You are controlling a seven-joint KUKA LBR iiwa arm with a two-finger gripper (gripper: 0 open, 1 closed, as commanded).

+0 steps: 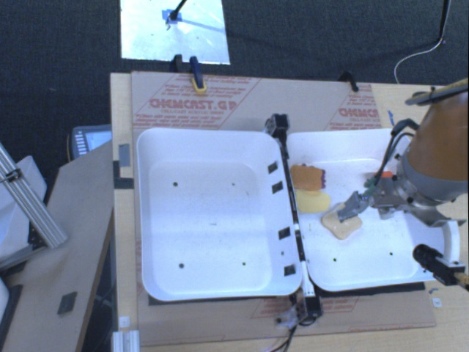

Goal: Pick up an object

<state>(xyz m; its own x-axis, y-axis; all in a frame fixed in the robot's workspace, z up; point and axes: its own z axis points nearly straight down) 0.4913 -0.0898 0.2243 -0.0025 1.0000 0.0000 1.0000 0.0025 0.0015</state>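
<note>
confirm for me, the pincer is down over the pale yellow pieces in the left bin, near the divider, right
Not quite: the bin is wrong. The camera view shows the pincer down over the pale yellow pieces in the right bin, near the divider. An orange-brown piece lies just beyond them in that same bin.

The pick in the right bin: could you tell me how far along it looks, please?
Done: the arm has reached into the right bin, with the tool low at the pale beige object. In hand: closing in on that piece, which rests on the bin floor. Left: a clear grasp and lift. The orange-brown object and yellow object lie untouched.
</note>
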